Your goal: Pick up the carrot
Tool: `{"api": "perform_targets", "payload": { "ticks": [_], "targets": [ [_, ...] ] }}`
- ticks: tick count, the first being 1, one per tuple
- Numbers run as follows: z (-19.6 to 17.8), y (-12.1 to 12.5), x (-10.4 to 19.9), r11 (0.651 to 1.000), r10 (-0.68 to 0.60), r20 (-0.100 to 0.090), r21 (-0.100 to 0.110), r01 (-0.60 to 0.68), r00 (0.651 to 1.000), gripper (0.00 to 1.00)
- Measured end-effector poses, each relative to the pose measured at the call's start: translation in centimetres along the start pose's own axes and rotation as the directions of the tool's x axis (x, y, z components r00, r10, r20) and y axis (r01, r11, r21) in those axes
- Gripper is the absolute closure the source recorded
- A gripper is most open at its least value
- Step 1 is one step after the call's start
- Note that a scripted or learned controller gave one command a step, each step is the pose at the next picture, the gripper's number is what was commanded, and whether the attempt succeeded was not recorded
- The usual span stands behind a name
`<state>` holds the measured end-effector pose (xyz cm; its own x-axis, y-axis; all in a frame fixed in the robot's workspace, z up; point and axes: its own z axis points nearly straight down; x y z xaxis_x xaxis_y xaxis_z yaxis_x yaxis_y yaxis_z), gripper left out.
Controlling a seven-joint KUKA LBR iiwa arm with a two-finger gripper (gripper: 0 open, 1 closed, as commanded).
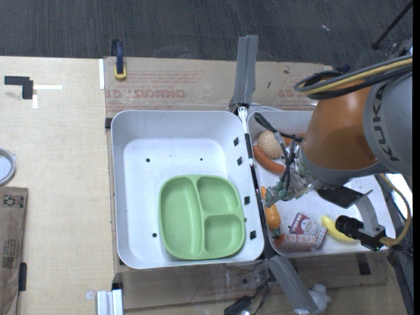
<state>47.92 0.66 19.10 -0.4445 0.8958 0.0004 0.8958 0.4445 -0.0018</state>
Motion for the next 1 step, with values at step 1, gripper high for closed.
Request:
{"api": "perform_targets", "payload": {
  "ticks": [1],
  "targets": [
    [-10.65, 2.37, 5.0, 0.982, 0.187, 0.002, 0.0, -0.187, 0.982, 1.0]
  ]
}}
